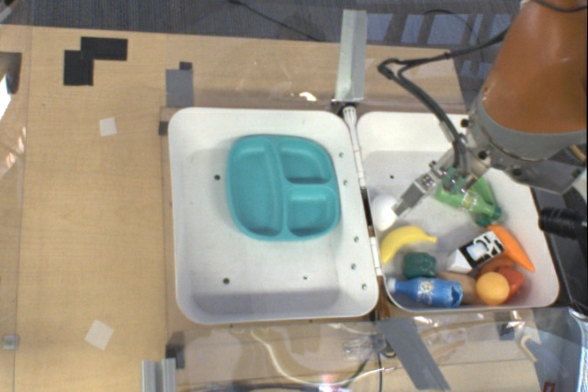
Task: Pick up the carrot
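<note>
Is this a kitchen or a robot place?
Most likely a robot lab, not a kitchen. A robot arm with a claw reaches over two white bins on a wooden bench, and the food looks like toys: a carrot, a banana.

A large rounded orange band point(537, 46) is seen at the upper right, its surface smooth and glossy, with a paler rim at the very top. Below it, a grey ring point(525, 140) is fitted around the arm's wrist. Black cables point(418, 92) are looped out from the wrist (one is curved in a wide bow, another is run along the wrist's side). A slim metal-grey gripper point(415, 193) is mounted at the end, built of small silvery parts. No markings or screws can be made out.
</note>
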### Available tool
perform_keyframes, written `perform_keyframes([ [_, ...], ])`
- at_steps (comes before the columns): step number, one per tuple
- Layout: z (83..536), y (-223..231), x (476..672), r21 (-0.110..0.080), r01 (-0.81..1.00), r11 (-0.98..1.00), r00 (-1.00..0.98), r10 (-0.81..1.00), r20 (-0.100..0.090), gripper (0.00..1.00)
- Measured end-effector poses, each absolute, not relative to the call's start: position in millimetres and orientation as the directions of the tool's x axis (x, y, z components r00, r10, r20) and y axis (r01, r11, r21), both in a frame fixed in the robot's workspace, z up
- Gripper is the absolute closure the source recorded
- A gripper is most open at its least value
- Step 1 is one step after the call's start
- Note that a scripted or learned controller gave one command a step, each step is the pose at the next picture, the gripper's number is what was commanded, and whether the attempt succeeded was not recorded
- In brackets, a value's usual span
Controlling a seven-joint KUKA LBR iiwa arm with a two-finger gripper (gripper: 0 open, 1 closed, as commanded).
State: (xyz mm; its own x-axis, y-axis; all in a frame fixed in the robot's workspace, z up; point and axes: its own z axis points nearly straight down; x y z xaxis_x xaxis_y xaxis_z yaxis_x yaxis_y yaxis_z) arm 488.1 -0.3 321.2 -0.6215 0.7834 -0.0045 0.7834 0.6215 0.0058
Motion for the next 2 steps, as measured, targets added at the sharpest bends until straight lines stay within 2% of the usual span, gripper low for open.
perform_keyframes([
  [2,321.2,-0.3,488.1,0.006,0.783,0.622,-0.622,0.783,-0.005,0.00],
])
